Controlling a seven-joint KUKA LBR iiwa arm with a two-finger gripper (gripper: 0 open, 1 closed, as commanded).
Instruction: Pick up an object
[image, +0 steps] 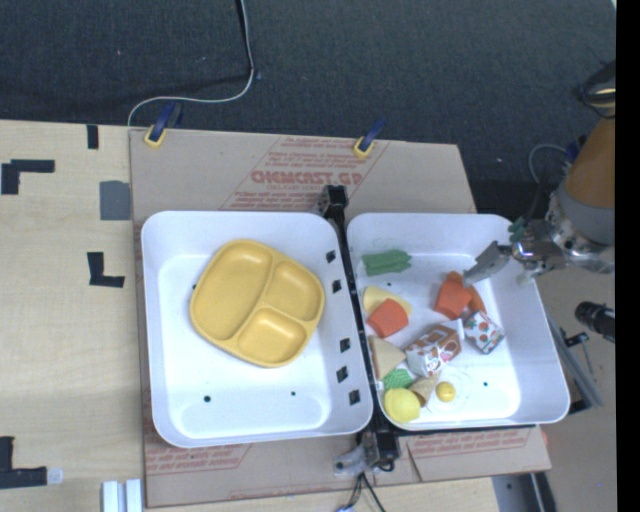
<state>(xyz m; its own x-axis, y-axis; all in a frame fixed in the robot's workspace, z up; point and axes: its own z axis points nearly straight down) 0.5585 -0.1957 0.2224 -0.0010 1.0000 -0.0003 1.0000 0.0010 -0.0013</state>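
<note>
the arm (590, 190) is cut off at the right edge; small toys (425, 375) overlap.

Divided plate (258, 302) in left bin (165, 330), toy foods (425, 340) in right bin (535, 350)

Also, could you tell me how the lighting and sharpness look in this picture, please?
Camera view: even, soft light, faint shadows; the white bins are bright but keep detail; the yellow plate is fairly sharp; the small toys are low in detail; the hand looks slightly blurred.

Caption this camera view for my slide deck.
Tool over right bin of toy food; yellow tray in left bin.
</note>
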